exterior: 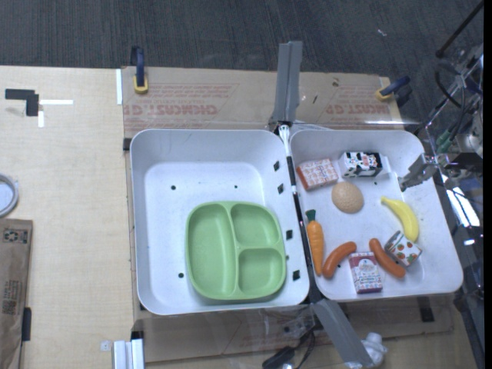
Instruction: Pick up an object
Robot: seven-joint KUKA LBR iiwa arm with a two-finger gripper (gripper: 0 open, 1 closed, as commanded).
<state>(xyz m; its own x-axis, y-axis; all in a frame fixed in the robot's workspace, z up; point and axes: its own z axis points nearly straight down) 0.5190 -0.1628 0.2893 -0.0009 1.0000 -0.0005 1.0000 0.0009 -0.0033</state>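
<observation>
Yellow banana [402,216] lies just below the gripper [419,172], spread unclear; approach underway, descent onto it seems next.

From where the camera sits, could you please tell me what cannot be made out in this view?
- Gripper: at the right bin's far right rim, small and blurred; whether its fingers are open or shut cannot be told.
- Arm: mostly cut off by the frame's right edge.
- Print on the black-and-white carton and the red box: too small to read.
- Roll on the bench: cut off by the left edge.
</observation>
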